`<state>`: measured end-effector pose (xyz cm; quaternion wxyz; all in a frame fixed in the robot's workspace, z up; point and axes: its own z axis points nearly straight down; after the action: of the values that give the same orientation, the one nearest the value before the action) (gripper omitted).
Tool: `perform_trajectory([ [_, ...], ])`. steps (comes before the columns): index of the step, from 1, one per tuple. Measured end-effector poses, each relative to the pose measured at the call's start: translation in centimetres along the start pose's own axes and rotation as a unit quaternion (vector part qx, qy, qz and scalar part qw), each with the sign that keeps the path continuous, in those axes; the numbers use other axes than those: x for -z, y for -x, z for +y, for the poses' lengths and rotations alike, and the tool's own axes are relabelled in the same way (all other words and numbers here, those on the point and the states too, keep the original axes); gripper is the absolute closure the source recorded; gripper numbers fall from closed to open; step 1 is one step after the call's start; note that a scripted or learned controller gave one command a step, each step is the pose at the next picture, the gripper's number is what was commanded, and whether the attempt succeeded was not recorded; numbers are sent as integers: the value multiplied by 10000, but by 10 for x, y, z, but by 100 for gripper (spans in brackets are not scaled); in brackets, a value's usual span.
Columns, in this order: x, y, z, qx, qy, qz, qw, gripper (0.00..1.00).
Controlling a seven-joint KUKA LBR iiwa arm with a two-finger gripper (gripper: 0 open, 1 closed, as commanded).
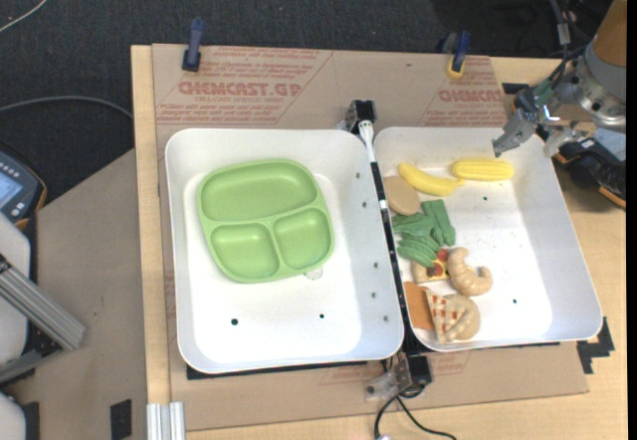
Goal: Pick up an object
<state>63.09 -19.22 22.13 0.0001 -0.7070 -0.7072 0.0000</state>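
A heap of toy food lies in the right bin [557, 219], gathered toward its left wall. At the top sits a yellow corn cob [483, 169], short and stubby, lying crosswise with one end just beside a curved yellow banana [428, 180]. Below the banana rests a round tan disc, like a cookie [402, 196], and touching it is a green leafy vegetable piece [424, 232] with a ribbed, lumpy surface. Further down lie a pale tan croissant [469, 275] and a pizza slice [450, 315] with an orange edge and spotted top, close against each other near the bin's front corner.

The gripper [510, 139] hangs over the upper right part of that bin, just above and to the right of the corn cob; whether its fingers are open or closed cannot be told, and nothing is seen between them.

The left bin [199, 309] holds a light green divided plate [265, 219] with three compartments. Both bins stand on a tabletop covered by a brown cardboard sheet [299, 80], pinned at the far edge by two blue clamps [192, 44].
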Motion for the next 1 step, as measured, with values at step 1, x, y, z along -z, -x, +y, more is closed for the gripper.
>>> perform_trajectory([
  [1, -126, -61, -40, 3, 20, -5, 10000, 0],
])
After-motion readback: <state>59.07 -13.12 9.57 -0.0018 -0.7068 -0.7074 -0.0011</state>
